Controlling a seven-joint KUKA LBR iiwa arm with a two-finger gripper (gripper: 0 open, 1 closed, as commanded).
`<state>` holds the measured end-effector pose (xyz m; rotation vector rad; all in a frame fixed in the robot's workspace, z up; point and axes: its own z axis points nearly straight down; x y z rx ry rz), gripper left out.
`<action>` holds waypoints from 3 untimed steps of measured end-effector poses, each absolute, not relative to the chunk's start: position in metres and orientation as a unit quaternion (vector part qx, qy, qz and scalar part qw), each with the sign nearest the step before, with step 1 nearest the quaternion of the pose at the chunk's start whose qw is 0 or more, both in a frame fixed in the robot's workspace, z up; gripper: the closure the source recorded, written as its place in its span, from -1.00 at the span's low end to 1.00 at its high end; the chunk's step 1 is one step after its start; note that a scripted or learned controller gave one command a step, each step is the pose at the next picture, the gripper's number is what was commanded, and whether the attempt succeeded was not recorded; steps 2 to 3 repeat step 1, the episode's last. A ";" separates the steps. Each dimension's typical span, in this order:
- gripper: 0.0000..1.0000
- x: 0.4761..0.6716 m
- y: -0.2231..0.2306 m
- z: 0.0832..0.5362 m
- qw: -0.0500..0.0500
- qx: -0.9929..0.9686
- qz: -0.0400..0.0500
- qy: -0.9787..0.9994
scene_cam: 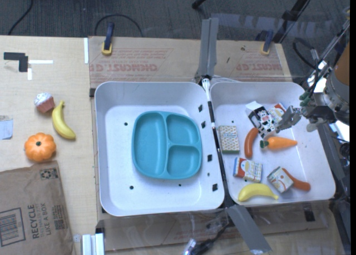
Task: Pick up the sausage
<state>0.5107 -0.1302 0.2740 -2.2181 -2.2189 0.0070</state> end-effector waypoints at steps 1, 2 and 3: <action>-1.00 0.520 -0.113 0.133 0.003 -0.663 0.002 -0.748; -1.00 0.520 -0.113 0.133 0.003 -0.663 0.002 -0.748; -1.00 0.520 -0.113 0.133 0.003 -0.663 0.002 -0.748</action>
